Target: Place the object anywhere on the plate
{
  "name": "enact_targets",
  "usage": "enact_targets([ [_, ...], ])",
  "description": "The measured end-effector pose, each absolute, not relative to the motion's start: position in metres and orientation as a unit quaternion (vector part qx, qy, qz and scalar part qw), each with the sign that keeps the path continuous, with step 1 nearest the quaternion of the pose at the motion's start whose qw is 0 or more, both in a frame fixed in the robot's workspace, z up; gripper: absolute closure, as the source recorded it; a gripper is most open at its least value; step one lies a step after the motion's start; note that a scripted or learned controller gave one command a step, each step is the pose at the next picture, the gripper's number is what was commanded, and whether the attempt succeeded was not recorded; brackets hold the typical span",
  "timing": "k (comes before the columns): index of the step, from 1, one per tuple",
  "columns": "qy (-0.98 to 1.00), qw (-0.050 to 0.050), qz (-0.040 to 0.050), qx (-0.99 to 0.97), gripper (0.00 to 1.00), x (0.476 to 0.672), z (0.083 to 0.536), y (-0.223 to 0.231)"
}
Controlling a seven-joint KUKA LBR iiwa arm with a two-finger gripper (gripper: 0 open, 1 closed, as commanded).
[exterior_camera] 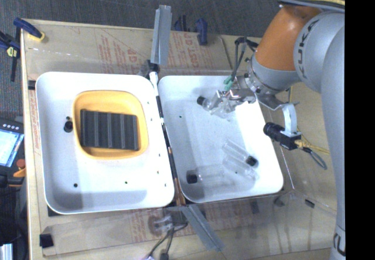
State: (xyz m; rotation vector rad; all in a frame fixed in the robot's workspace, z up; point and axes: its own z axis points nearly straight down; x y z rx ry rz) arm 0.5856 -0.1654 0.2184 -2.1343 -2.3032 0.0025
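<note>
A yellow plate (109, 100) lies in the left bin (53, 177), with a dark ribbed rectangular piece (110, 130) resting on it. In the right bin (193, 130) lie three clear plastic tubes with black caps. One tube (210, 103) sits at the bin's far side. A second tube (239, 157) lies near the right wall, and a third tube (205, 177) lies at the near edge. My gripper (227, 101) hangs low over the far side of the right bin, right beside the first tube; whether it touches that tube is unclear.
A small black knob (68, 125) sits in the left bin, left of the plate. The ridge (164, 136) between the two bins runs down the middle. Clamps and cables (293, 136) crowd the right bin's right rim.
</note>
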Motion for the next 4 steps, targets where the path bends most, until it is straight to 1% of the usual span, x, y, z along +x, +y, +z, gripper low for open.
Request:
enact_targets([
  [1,-0.766,0.003,0.0016,-0.643,1.00,0.588,0.220,-0.115],
  [2,-0.788,0.001,0.0006,-0.615,1.00,0.622,0.213,-0.060],
  [3,-0.875,0.002,0.0012,-0.484,1.00,0.609,0.191,-0.031],
  [4,-0.895,0.000,0.0007,-0.447,1.00,0.614,0.200,0.011],
])
